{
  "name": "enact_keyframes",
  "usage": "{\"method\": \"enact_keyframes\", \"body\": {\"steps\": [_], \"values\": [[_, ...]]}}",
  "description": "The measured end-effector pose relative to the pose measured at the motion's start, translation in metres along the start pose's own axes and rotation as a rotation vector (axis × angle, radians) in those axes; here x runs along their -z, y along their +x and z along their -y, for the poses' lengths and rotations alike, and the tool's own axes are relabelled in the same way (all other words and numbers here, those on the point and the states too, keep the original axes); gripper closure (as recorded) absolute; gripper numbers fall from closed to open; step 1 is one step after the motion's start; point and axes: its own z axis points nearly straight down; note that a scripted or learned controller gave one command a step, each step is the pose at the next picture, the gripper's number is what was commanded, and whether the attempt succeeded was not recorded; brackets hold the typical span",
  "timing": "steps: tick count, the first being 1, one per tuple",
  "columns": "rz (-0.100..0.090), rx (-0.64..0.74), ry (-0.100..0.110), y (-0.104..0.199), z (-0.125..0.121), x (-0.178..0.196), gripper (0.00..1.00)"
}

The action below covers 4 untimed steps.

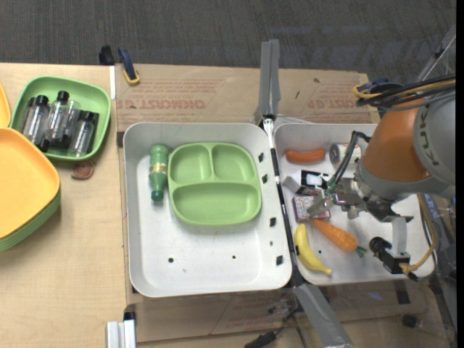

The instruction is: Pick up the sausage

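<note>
The sausage (pixel 305 154), a short red-orange link, lies near the far wall of the right bin (pixel 424 267). My gripper (pixel 322 203) hangs low over the middle of that bin, below the orange wrist band (pixel 391 154). It is nearer the camera than the sausage and apart from it, just above a carrot (pixel 335 235) and a small printed packet (pixel 301 207). Nothing shows in its grasp.
A banana (pixel 310 251) lies at the right bin's near left, a small black item (pixel 312 178) beside the packet. The left bin (pixel 145 267) holds a green divided plate (pixel 214 182) and a green bottle (pixel 157 171). A green tray of bottles (pixel 61 118) and yellow plates (pixel 22 187) sit far left.
</note>
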Motion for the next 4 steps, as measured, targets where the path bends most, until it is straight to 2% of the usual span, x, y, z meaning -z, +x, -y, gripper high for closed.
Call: {"method": "enact_keyframes", "body": {"steps": [1, 4], "values": [[-0.001, -0.004, 0.001, -0.001, 0.0, 0.009, 1.0], [0.001, -0.014, 0.005, -0.005, 0.0, 0.033, 1.0]]}}
